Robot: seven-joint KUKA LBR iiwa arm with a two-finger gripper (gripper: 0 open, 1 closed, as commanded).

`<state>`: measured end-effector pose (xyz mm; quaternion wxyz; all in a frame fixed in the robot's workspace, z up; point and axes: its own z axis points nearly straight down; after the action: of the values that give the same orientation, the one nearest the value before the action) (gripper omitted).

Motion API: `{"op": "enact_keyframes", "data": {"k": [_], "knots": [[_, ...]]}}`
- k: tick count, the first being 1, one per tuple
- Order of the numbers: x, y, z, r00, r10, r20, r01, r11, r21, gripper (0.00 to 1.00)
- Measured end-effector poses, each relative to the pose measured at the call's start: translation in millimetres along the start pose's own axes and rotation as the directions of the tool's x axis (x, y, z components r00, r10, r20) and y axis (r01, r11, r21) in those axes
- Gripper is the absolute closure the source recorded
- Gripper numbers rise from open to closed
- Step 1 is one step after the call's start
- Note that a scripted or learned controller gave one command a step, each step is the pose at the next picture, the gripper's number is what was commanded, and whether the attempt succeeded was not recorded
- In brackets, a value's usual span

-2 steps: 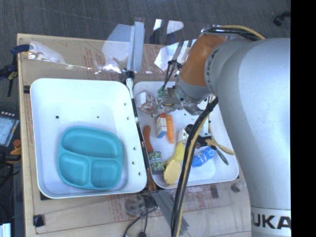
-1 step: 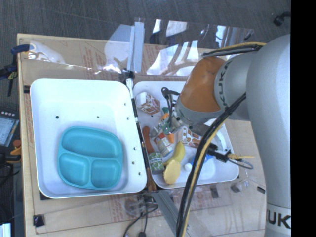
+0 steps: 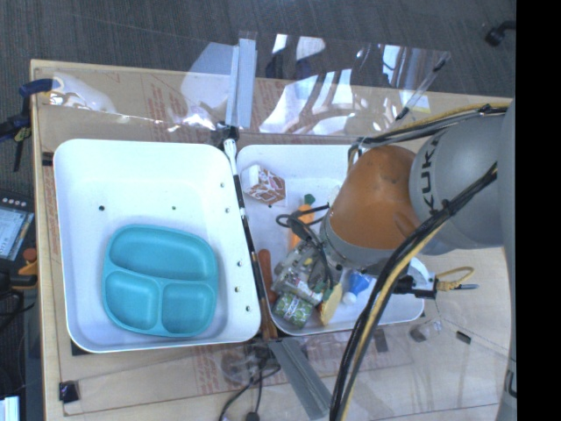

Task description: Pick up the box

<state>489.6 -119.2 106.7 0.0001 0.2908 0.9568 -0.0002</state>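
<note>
Worktop: pale wood-toned board, printed with faint reddish lines, carrying two shallow white bins side by side; clear plastic sheeting lies crumpled along its far edge.
Room: dark grey carpeted floor beyond the worktop; a small screen device sits at the left edge of the scene.
Left bin: holds a teal divided tray with three compartments, lying in its near half.
Right bin: cluttered with small items; a green packet and a yellowish piece lie at its near edge.
Box: small, white with a reddish-brown pattern, lying in the far left corner of the right bin, apart from the clutter.
Arm: reaches in from the right, its orange band above the right bin, wrist pointing down into the clutter; black cables loop over it.
Claw: low among the items in the bin's near half, well apart from the box; whether it is wide or narrow cannot be told.
Writing: "KUKA" partly readable on the grey arm casing.
</note>
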Motion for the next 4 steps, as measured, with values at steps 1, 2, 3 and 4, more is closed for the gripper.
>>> {"op": "enact_keyframes", "data": {"k": [1,2,3,4], "knots": [[13,11,5,0.861,-0.508,0.028,0.508,0.862,0.009,1.0],[12,9,7,0.862,-0.507,0.03,0.506,0.862,0.012,0.0],[12,-7,8,1.0,0.013,0.012,-0.013,1.0,0.012,0.0],[-9,39,-169,0.992,0.128,0.001,-0.128,0.992,0.0,0.0]]}}
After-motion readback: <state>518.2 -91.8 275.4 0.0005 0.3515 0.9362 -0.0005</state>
